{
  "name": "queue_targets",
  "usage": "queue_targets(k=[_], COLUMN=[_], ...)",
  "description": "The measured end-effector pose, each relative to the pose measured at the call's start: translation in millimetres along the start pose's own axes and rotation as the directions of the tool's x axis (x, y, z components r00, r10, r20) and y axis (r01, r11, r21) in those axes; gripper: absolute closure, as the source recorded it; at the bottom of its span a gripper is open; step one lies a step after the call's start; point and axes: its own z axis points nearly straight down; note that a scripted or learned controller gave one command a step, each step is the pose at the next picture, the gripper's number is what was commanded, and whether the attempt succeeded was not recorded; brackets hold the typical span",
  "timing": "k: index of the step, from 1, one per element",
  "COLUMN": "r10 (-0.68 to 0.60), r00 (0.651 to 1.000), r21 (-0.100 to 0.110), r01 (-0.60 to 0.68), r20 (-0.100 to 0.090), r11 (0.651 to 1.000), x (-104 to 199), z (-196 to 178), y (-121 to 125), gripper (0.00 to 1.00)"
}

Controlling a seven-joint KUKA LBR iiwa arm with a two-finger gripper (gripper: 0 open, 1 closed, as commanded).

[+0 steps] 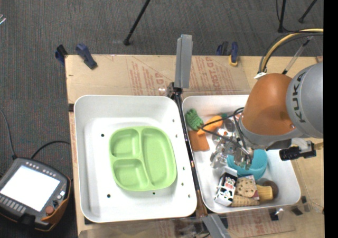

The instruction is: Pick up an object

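My gripper [228,152] hangs low inside the right bin [288,179], just left of a blue cup [254,162] and partly over it. Under the arm and to its left lie an orange carrot-like piece [213,123], an orange block [199,140] and a green knobbly toy [193,119]. Along the bin's front sit a cow-patterned carton [226,188], a cookie [245,185], a waffle cone [244,199] and a brown-topped piece [266,189]. The arm's orange band [269,106] hides the bin's back right part.
The left bin [90,126] holds a green divided plate [142,157]. A grey upright post [184,65] stands at the back between the bins. A tablet controller [31,189] lies on the floor at the left. Clamps grip the bench's back edge.
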Motion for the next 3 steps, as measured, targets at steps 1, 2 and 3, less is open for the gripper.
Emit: queue_targets(k=[1, 2, 3], r10=[-0.001, 0.025, 0.063], r00=[1.0, 1.0, 0.998], r21=[0.0, 0.001, -0.002], r01=[0.001, -0.025, -0.063], r20=[-0.001, -0.003, 0.011], r11=[1.0, 1.0, 0.998], x=[0.3, 53.9, -70.7], z=[0.4, 19.5, -20.4], y=[0.2, -23.9, 11.9], gripper=[0.0, 0.0, 0.0])
